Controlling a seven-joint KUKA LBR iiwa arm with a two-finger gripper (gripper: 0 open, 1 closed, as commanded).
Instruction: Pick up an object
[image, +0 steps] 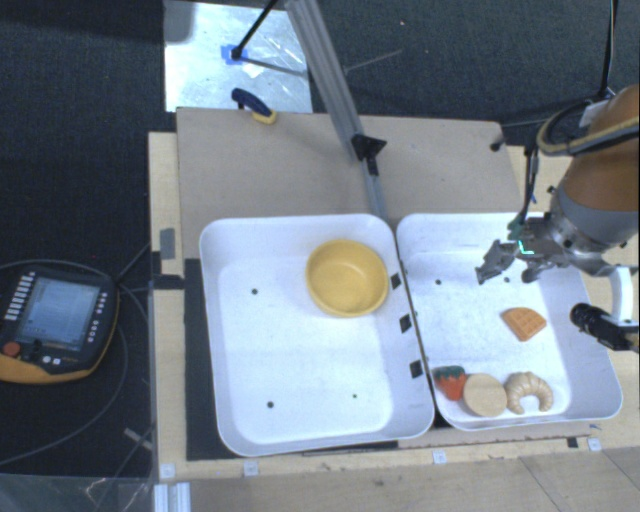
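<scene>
Orange-brown, the waffle-like piece (524, 323) lay in the right bin (440, 300), just below and right of the gripper (497, 262) in the frame's right half. Whether the jaws stood apart could not be told. Croissant (529, 391) and round biscuit (485, 395) sat lower still.

No legible text, label, brand, number or sign anywhere in the view. Teach pendant (55, 325) at 9 o'clock has a lit screen, but its contents are too small and blurred to read. Black marks on the bin walls (405, 322) carry no readable characters.
</scene>
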